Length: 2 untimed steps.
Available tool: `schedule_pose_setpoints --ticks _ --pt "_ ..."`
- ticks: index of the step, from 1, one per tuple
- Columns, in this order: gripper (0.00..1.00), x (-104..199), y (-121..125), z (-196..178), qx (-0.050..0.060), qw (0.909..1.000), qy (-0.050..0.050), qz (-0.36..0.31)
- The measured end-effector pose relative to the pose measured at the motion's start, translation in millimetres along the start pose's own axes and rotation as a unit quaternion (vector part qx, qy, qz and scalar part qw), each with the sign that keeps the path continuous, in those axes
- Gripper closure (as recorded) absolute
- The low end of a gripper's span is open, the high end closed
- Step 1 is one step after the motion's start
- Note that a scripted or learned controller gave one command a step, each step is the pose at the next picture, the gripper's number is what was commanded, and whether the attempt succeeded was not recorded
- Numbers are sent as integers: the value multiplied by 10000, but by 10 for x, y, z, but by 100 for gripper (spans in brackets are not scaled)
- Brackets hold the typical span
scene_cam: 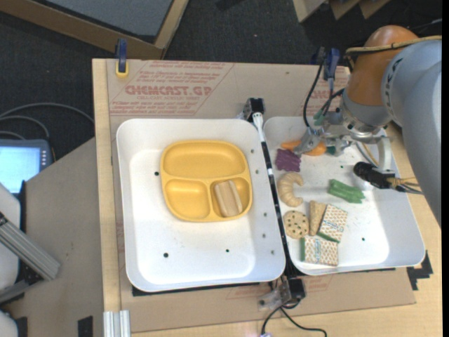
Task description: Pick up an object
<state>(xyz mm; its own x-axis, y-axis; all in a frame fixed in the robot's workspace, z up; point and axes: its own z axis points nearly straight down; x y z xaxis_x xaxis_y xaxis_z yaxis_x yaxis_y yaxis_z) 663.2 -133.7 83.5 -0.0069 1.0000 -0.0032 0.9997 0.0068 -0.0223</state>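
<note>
- Nearest you, at the front of the right bin (393, 255), lie the patterned packets (328, 232) and the cookie (295, 224), well forward of the pincer (319, 137) and of no concern to your present step.
- Your pincer sits low at the back left of that bin, right over a small orange piece (314, 147), which I take to be the thing you are after.
- How its fingers stand, wide or narrow, you cannot tell from this view (the wrist housing and cables crowd that spot), so do not count the orange piece as held.
- To do the step well, I would come straight down with the piece centred, and close only once the tips are beside it, not on top.
- Mind the purple piece (287, 160) just forward and left of the pincer; a sideways drift would likely nudge it.
- Further forward lie the croissant (289, 188) and the green item (346, 191), both well apart from the tips.
- Your arm (393, 69) reaches in from the right, its orange band above the wrist, which points downward at a slight lean.
- Across the divider, the yellow tray (203, 161) in the left bin (140, 237) holds a bread slice (226, 197).
</note>
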Motion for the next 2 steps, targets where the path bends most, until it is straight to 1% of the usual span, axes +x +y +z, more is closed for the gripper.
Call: schedule_pose_setpoints --ticks 1,2 --pt "0 77 -10 -6 -5 10000 -2 37" --pt "0 55 -6 -1 -3 10000 30 26"
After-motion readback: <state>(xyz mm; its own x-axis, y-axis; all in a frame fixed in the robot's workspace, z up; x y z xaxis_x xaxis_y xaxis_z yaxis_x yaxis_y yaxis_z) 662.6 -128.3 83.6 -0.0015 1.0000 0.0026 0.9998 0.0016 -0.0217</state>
